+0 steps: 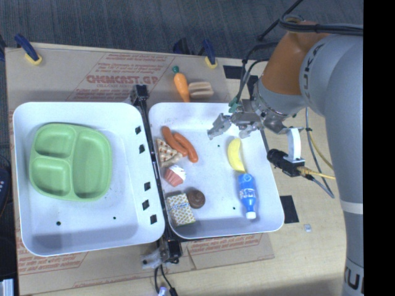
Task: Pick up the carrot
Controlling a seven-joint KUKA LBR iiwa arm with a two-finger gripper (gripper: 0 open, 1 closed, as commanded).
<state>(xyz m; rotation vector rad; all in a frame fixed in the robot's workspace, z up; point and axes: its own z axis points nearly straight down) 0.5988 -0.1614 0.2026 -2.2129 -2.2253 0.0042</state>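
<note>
The grey arm point(333, 66) reaches in from the right over the tabletop point(92, 66), which bears a left bin point(37, 227) holding a green divided plate point(71, 161) and a right bin point(210, 113) holding hot dogs point(180, 144), a banana point(236, 154) and a blue bottle point(247, 194). The tool point(229, 127) hangs above the right bin's upper part near the banana, its fingers spread apart and gripping nothing. The carrot point(181, 85) lies outside the bins on the tabletop, just beyond the right bin's far rim, beside a small bun point(200, 90).
</note>
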